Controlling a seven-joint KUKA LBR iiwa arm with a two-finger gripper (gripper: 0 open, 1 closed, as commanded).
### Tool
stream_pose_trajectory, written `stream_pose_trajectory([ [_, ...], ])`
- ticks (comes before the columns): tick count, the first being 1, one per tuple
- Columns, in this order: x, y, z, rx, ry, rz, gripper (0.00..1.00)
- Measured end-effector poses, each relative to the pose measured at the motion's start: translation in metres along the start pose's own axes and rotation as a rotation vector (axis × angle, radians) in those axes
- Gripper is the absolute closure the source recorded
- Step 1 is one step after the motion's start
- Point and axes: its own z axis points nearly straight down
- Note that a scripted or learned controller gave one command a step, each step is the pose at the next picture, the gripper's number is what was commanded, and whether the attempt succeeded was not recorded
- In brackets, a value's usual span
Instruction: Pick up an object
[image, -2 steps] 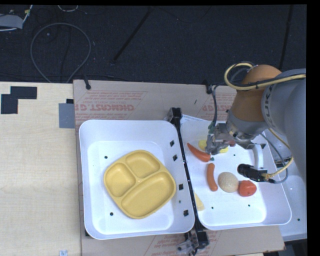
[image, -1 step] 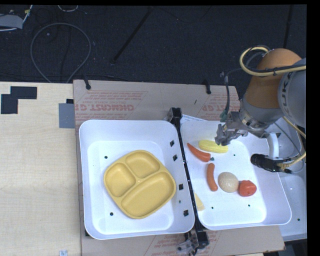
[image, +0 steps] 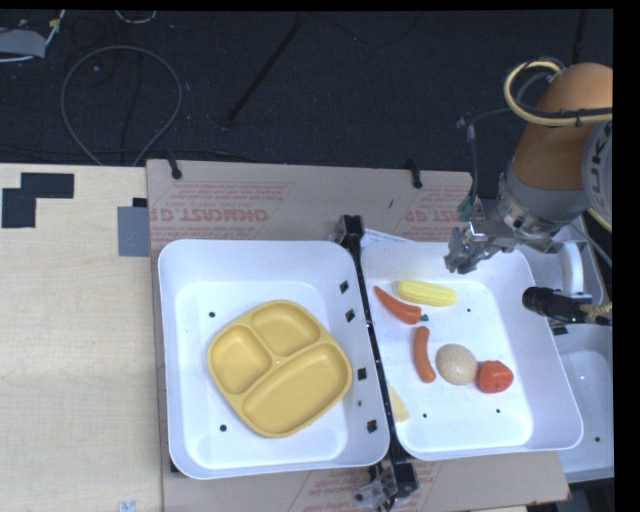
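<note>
Pincer (image: 466, 252) above bin corner — sausage (image: 424, 354) lengthwise, near-vertical.

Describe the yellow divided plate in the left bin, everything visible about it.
The yellow divided plate looks like smooth moulded plastic, rounded at the corners, with three compartments: two smaller ones at the far side and one larger at the near side. It lies flat and upright on the floor of the left bin, turned at an angle to the walls. Nothing lies in it.
</note>
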Motion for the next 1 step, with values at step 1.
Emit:
stream_pose_trajectory([
  [1,0.0526,-0.0076,-0.0076,0.006,0.004,-0.004,1.0],
])
